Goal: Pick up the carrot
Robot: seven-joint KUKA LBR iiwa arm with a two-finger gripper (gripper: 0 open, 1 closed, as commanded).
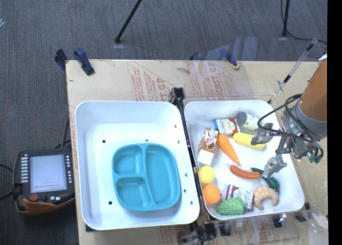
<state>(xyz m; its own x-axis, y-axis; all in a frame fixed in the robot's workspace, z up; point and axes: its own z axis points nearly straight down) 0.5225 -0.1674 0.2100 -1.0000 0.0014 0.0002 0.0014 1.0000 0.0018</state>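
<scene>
The claw point(267, 150) is hanging over the right side of the right bin point(297, 189), its two fingers point(274, 165) spreading apart with nothing between them, so it is standing open. Just beside the lower finger, a red sausage point(245, 172) is lying on the bin floor, with a small dark green piece point(271, 182) at its end, right under the claw. Just beside the upper finger, a yellow corn cob point(248, 139) is resting, and a little past it a small grey and white item point(245, 120) is sitting near the bin's back wall. Below the claw, toward the front of the bin, a tan croissant point(265, 196) is lying beside a small printed packet point(238, 193) and a bunch of green grapes point(231, 206).

Farther to the claw's left, the carrot point(228, 148) is lying at a slant near the middle of the bin, untouched and well apart from the fingers, its thick end pointing toward the bin's back left. Beyond it, a carton point(226, 126), a brown packet point(208, 140), a white block point(206, 157), a lemon point(206, 174) and an orange point(211, 193) are lining the left wall.

Farther still, across the divide, the left bin point(91, 126) is holding a blue divided plate point(146, 176). Past the desk point(133, 81) edge, a handheld control screen point(45, 178) is sitting on the floor.
</scene>
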